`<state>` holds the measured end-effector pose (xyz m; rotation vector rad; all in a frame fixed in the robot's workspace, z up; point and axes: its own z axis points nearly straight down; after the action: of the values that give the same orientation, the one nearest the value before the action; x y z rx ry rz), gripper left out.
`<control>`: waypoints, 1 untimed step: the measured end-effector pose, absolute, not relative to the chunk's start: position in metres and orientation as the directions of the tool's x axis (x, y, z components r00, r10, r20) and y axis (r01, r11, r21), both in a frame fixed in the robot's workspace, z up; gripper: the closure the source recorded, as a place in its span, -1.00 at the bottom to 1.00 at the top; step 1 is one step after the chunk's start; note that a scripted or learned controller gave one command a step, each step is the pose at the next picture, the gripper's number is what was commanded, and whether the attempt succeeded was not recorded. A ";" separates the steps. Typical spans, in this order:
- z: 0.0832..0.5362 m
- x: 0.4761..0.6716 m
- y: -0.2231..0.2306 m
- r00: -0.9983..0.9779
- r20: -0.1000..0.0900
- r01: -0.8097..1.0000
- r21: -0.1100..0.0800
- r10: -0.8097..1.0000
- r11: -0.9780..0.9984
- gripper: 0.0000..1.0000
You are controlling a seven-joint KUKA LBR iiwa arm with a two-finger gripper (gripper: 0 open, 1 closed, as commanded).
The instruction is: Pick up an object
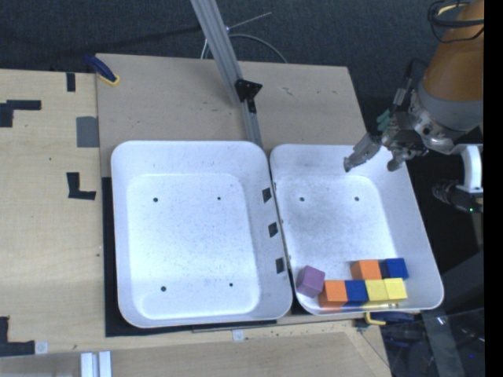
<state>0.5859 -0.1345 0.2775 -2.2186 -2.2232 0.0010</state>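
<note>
Several small blocks lie along the front edge of the right bin (330, 218): a purple block (312, 280), an orange block (335, 291), a blue block (356, 290) and two yellow blocks (376, 290), with another orange block (365, 270) and blue block (394, 268) just behind them. My gripper (369, 166) hangs over the bin's far right corner, well away from the blocks. Its fingers are spread open with nothing between them.
The left bin (189, 234) sits beside the right one, sharing a middle rim. A slanted metal rail (224, 45) runs from the top down to a black clamp (248, 90) behind the bins. A blue and yellow tool (102, 69) lies at the far left.
</note>
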 end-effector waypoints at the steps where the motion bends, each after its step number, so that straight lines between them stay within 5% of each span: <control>1: 0.230 0.634 -0.126 -0.003 -0.001 1.000 -0.002 1.000 0.003 -1.00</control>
<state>0.6341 -0.1263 0.2299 -2.2176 -2.2241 0.0039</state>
